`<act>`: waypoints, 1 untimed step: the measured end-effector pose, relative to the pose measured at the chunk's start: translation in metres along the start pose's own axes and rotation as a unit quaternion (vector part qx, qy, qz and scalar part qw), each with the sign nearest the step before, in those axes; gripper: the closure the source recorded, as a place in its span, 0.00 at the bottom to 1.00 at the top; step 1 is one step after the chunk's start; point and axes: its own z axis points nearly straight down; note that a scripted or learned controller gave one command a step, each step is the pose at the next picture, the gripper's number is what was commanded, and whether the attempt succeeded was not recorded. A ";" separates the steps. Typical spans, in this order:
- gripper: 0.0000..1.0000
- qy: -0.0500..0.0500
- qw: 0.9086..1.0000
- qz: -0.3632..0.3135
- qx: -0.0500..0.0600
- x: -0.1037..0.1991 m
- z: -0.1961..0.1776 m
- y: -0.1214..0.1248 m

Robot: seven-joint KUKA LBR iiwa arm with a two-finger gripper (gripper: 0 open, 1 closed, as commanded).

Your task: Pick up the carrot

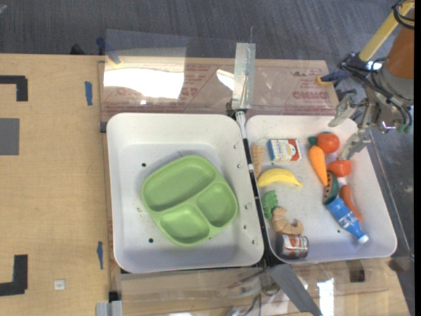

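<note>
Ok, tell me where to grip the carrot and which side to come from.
Probably grip the carrot across its thicker upper half, coming straight down. It lies flat, lengthwise up the right bin, with bare floor on its left; the tomato and red piece crowd its top and right.

Bright, even light from above; we see mild softness throughout.
We note strong white glare on the clear sheet [145,84] behind the left bin [125,137], faint short shadows under the green plate [191,199], and a blurred arm [395,51] at upper right.
</note>
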 end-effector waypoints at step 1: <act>0.00 -0.005 0.998 0.065 0.001 0.003 0.099 -0.009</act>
